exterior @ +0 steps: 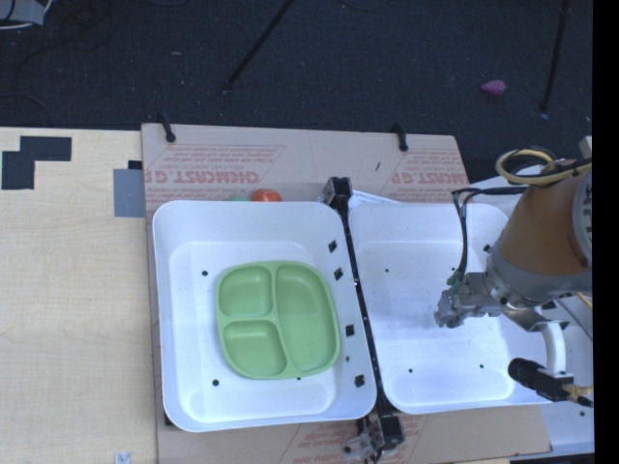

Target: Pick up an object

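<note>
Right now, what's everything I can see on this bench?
Tray: one, light green, three compartments, lying in the left bin.
Bins: two, white, shallow, side by side on cardboard.
Cardboard sheet: one, brown with red print, under the bins.
Small round thing: one, orange-red, behind the left bin's far rim; a bit of green beside it.
Arm: one, orange band, reaching from the right.
Gripper: one, grey, over the right bin.
</note>
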Available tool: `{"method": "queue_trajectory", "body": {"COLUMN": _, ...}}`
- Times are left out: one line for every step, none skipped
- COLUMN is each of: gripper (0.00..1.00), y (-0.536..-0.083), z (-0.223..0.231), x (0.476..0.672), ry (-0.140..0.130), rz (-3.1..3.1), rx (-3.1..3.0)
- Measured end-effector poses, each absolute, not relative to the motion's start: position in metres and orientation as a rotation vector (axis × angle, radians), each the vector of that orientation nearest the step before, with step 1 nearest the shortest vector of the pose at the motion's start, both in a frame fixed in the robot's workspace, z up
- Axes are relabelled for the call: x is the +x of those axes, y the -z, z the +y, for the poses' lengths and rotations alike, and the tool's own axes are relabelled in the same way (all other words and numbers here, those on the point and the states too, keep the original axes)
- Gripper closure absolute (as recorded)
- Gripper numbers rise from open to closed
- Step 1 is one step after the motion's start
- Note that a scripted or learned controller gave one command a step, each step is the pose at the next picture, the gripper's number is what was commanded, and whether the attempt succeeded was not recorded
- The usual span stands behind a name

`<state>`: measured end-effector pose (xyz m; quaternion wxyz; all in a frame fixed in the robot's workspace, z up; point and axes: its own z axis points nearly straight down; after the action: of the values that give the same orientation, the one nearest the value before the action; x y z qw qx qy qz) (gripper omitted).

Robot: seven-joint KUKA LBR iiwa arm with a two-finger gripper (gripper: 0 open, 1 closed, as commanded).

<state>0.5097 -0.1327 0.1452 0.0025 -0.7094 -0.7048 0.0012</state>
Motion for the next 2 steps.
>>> {"method": "queue_trajectory", "body": {"gripper": 1.00, "y": -0.191, "z": -0.126, "x": 0.515, "ry": 0.002, "rz": -2.224, "rx": -2.221}}
{"method": "queue_trajectory", "body": {"gripper": 1.00, "y": -0.239, "z": -0.127, "x": 0.516, "ry": 0.002, "rz": -2.224, "rx": -2.222}}
